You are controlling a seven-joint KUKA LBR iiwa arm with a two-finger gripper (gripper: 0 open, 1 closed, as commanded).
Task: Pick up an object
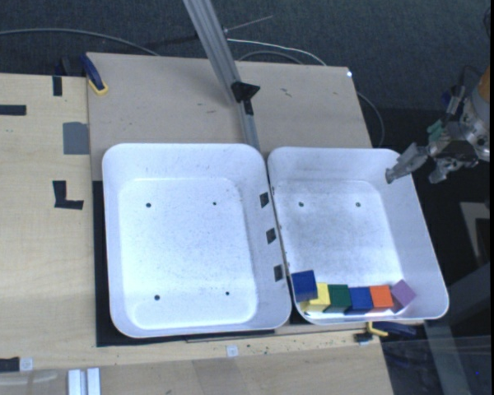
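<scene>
1. My gripper hangs at the far right corner of the right bin, just over its rim and well apart from the blocks.
2. Whether my gripper is spread or pressed together I cannot tell (it is small and partly blurred at that edge), and I see nothing between its tips.
3. The things to pick sit in a row along the right bin's near wall, at the corner opposite my gripper.
4. Leftmost in that row is a blue block, standing a little farther from the near wall than the others and close to the wall shared with the left bin.
5. A yellow block lies just in front of the blue block, touching it as far as I can see.
6. Next along the near wall come a green block, a second blue block and an orange block, packed side by side.
7. A purple block ends the row at the right bin's near right corner, turned at an angle to the others.
8. A grey metal pole slants down to the far end of the seam between the right bin and the left bin.
</scene>
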